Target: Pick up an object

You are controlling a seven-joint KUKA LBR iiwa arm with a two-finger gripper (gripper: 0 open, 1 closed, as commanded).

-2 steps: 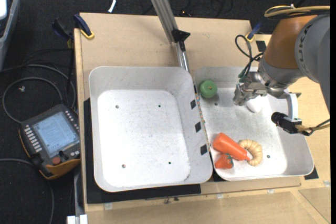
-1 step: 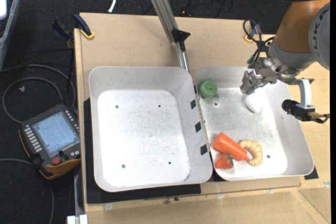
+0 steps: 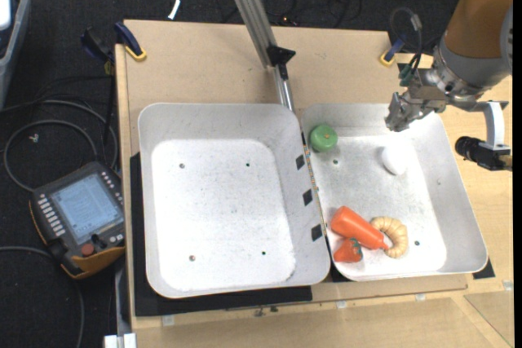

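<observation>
White object [image 3: 394, 160] in right bin [image 3: 457, 200], just below tool [image 3: 398, 121]; tool's grip state impossible to tell.

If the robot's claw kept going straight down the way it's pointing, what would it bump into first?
Probably the white object just below the gripper in the right bin, or the bin floor beside it. Depth is hard to judge from this slanted view.

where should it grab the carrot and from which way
Across the middle of the carrot, probably coming straight down. It lies flat and slanted, thick end up-left; the curled tan piece and the small red piece crowd its lower right end, so stay off that.
</observation>
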